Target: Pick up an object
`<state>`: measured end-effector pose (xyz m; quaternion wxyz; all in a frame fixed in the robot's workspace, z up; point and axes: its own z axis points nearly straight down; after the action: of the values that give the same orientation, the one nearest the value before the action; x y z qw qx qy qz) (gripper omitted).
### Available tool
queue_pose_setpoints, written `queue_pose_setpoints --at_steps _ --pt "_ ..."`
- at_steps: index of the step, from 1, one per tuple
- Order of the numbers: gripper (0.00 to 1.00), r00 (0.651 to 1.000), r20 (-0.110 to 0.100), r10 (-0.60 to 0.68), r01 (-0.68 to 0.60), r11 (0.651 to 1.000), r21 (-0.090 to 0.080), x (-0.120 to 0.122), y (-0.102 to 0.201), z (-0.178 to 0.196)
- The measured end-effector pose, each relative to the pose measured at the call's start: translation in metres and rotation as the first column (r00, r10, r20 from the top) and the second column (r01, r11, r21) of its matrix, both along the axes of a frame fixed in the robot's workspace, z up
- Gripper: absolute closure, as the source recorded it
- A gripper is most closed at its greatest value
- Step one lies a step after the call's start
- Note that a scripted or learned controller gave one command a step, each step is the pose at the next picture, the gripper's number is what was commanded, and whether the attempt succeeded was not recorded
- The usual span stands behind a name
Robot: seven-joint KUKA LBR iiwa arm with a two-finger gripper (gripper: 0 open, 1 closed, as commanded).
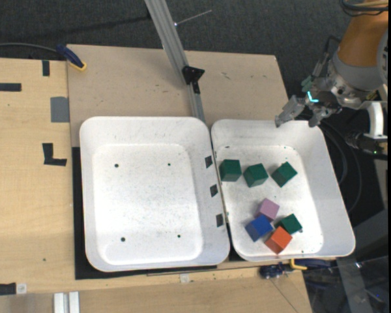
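The right bin [313, 142] holds several small blocks. Three green ones lie in a row: one at the left [230, 170], one in the middle [255, 175], one at the right [284, 173]. Nearer the front sit a purple block [269, 208], a blue block [259, 227], a fourth green block [290, 224] and an orange-red block [279, 239], packed close together. My gripper [302, 114] hangs above the far right rim of this bin, well away from the blocks, its two fingers [285, 117] apart with nothing between them.
The left bin [91, 142] lies beside the right one. A slanted metal rail [173, 38] crosses the bench behind the bins. Dark cables hang off the bench's right side [358, 168]. A blue and yellow clamp [72, 56] sits at the far left.
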<state>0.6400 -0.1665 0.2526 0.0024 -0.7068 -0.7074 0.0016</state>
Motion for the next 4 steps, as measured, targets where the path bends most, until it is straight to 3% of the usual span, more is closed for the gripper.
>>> queue_pose_setpoints --at_steps 1,4 --pt "0.00 1.000 0.004 0.001 -0.001 1.000 -0.002 0.001 0.000 0.003" --pt "0.00 1.000 -0.001 0.001 -0.001 1.000 -0.001 0.004 -0.007 -0.165"
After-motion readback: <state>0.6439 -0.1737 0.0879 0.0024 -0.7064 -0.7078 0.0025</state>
